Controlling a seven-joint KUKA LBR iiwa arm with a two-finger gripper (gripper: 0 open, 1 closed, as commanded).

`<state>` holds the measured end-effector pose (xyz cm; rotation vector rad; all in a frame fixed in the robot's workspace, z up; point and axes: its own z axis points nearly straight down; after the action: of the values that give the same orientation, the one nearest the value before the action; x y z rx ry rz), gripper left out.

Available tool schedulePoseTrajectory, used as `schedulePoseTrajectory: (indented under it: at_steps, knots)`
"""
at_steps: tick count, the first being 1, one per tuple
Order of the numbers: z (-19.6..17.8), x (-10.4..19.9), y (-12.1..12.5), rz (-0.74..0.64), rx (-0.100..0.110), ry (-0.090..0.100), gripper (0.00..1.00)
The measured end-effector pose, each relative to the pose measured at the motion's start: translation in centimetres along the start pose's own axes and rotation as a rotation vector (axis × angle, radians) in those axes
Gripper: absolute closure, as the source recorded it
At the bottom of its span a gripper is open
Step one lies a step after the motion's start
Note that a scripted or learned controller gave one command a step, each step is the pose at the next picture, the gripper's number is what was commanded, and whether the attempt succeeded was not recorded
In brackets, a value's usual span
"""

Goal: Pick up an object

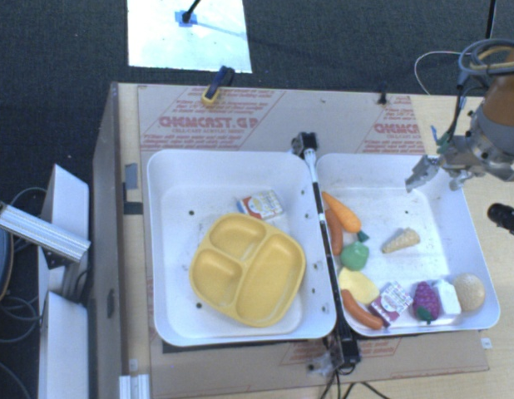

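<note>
Bench (240, 110) w/ brown sheet, two white bins (182, 173); dark carpet around. Gripper (440, 175) fingers spread, holding nothing.

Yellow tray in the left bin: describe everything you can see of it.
The yellow tray is a rounded, plastic-looking plate with three compartments, two smaller ones on its left and one long one on its right. Nothing lies in them. It lies flat, turned at a slant, in the lower middle of the left bin, its lower edge close to the bin's front wall. A small carton sits just beyond its upper rim.
</note>
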<state>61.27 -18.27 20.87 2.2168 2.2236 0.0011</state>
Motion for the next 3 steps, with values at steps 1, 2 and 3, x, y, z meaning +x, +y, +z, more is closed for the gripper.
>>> schedulePoseTrajectory:
  at_steps: [1, 2, 3]
  knots:
    - [8.2, 5.8, -5.4, -0.001, 0.003, 0.001, 0.00]
    - [3.7, -1.9, -6.6, 0.002, -0.001, -0.001, 0.00]
    - [12.4, 2.1, -0.9, 0.000, 0.000, 0.001, 0.00]
